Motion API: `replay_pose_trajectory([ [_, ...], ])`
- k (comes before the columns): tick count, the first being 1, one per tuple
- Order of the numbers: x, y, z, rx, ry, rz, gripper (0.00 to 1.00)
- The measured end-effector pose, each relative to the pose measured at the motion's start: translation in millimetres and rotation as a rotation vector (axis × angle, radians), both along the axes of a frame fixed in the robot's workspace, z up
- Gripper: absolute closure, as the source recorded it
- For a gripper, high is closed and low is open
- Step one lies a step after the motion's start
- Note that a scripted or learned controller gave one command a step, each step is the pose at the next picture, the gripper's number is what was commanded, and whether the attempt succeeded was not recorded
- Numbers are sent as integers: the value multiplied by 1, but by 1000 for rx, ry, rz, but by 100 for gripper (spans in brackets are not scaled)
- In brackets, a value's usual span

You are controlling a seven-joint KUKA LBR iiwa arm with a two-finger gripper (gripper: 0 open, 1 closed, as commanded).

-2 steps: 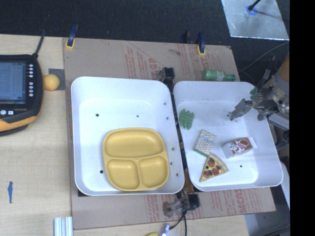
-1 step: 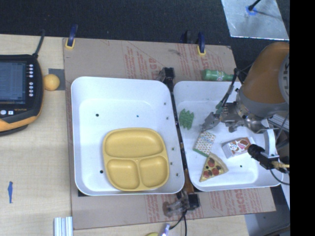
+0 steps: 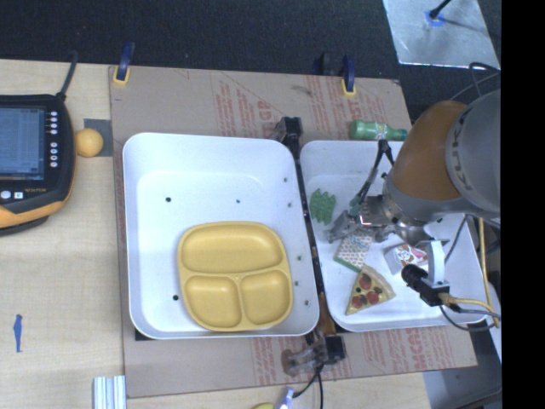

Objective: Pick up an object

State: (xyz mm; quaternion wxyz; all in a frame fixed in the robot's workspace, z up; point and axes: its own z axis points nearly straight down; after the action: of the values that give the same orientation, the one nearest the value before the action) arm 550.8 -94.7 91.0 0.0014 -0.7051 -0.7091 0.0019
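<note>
The right white bin (image 3: 332, 162) holds a green leafy piece (image 3: 323, 204), a patterned green-white square (image 3: 353, 250), a pizza slice (image 3: 370, 291) and a red-white item (image 3: 410, 254). My gripper (image 3: 362, 219) is low in this bin, between the green piece and the patterned square. The arm's grey body and orange band (image 3: 426, 156) cover the bin's right part. The left bin (image 3: 213, 169) holds a yellow three-compartment tray (image 3: 234, 275).
A green bottle-like object (image 3: 377, 130) lies just behind the right bin. A teach pendant (image 3: 30, 156) and a yellow ball (image 3: 88, 141) sit on the bench at left. Clamps hold the cardboard base at the back edge.
</note>
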Motion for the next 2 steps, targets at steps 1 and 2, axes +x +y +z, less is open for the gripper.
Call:
replay_pose_trajectory([
  [1, 67, -18, 67, 0, -4, -3, 0],
  [2, -6, -15, 57, 0, 0, -1, 0],
])
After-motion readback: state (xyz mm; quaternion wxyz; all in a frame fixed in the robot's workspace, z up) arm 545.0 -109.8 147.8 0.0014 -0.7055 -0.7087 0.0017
